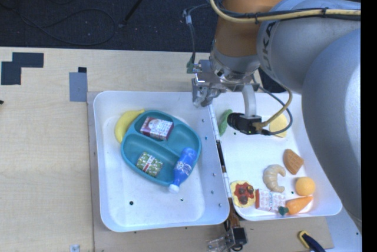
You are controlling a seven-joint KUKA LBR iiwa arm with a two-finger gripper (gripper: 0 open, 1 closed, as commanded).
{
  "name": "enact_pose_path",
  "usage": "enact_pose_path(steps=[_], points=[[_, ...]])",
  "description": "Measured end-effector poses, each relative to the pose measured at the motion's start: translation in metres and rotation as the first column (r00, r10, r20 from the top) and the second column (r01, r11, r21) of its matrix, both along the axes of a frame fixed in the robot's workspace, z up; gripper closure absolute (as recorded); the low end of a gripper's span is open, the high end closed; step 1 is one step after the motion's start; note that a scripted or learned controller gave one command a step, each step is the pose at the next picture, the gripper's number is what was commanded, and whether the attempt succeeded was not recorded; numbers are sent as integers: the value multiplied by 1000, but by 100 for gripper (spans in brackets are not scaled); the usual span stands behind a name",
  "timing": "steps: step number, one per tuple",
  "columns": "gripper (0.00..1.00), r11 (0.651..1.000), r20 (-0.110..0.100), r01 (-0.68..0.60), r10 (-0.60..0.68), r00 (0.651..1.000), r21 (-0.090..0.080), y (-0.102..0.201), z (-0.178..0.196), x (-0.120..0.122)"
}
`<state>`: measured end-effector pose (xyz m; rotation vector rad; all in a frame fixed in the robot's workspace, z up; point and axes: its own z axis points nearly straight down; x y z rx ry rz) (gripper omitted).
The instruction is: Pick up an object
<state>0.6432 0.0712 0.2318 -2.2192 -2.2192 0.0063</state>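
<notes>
You see the gripper (203, 93) over the back rim between the two bins; I cannot tell its state. In the left bin (112, 198) lies a blue divided plate (132, 153). On it, a red box (156, 128) is at 12 o'clock, a green box (149, 163) at 7 o'clock and a blue bottle (182, 168) at 4 o'clock. A banana (125, 123) touches the plate at 10 o'clock.

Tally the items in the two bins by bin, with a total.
Left bin: 5 – banana, blue tray, red box, green box, blue bottle
Right bin: 8 – green vegetable, yellow piece, bread, croissant, orange, carrot, pizza slice, packet
Total: 13
</notes>
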Motion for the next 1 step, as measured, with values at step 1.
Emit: enact_pose_path(steps=[1], points=[[0, 1000, 1, 0, 0, 1000, 0, 0, 1, 0]])
